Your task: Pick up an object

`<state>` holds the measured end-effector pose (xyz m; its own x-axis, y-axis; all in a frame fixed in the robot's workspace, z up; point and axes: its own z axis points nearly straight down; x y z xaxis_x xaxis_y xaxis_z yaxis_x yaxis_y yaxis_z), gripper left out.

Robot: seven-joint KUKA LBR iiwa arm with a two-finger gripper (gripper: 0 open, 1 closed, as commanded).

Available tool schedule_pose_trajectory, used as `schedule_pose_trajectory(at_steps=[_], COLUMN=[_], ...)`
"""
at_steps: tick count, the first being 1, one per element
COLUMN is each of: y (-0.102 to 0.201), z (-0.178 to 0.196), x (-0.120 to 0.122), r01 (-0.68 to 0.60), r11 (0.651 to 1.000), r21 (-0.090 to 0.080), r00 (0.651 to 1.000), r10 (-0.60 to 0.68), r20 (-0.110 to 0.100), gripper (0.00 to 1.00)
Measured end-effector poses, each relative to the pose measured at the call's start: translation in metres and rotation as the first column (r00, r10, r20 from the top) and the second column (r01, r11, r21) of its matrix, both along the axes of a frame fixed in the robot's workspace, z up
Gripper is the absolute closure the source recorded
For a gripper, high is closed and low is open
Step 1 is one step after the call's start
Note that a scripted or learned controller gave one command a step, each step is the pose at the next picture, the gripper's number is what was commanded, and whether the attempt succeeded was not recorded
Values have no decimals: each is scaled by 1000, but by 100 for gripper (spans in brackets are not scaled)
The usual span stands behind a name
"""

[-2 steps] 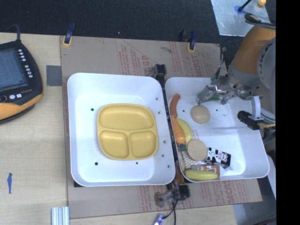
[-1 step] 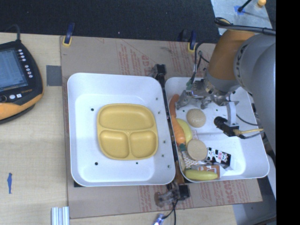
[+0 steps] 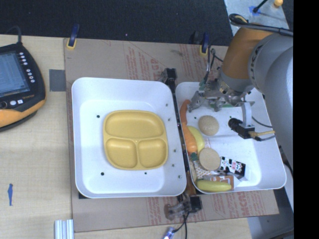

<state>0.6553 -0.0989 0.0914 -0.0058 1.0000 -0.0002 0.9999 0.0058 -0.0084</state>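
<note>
Clamp and cable fitting (image 3: 182, 208) at bench front edge, nearest cam, just below the gap btw the two bins.

Left bin (image 3: 84, 133): holds one yellow divided plate (image 3: 135, 138), 3 compartments, lying flat, roughly centred. Bare floor all round it.

Right bin (image 3: 271, 176): cluttered along its left wall. Front to back: banana (image 3: 214, 185) at front edge; small black-and-white carton (image 3: 232, 167) just beside it; round tan disc (image 3: 209, 159); yellow piece (image 3: 196, 137) touching an orange carrot-like item (image 3: 190, 142) against the wall; tan ball (image 3: 209, 125) further back, standing a little apart from the rest. Right half of the floor bare.

Arm (image 3: 271, 59): grey, orange band, reaches in from the right over the back of the right bin. Gripper (image 3: 218, 99) low at the bin's back edge, just behind the tan ball. Finger spread: cannot tell from this angle. Nothing seen held.

Task status: pick not yet done; all items lie on bin floor. Judged stage: approach or descent. Left: close on an item, lift clear.

Room: tan ball looks the easiest candidate, free space to its right and behind. Wall-side items crowded, touching each other, poor finger access. Back rim close to gripper, so little margin there.

Handheld pendant (image 3: 17, 86) on bench far left, well apart.
</note>
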Motion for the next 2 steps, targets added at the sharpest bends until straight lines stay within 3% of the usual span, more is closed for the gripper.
schedule_pose_trajectory(at_steps=[1,2], y=[-80,-29], z=[1,1], x=[1,-49], r01=[4,-1], r11=[1000,1000], r21=[0,-1], r00=[1000,1000], r10=[-4,1], r20=[6,3], gripper=[0,0])
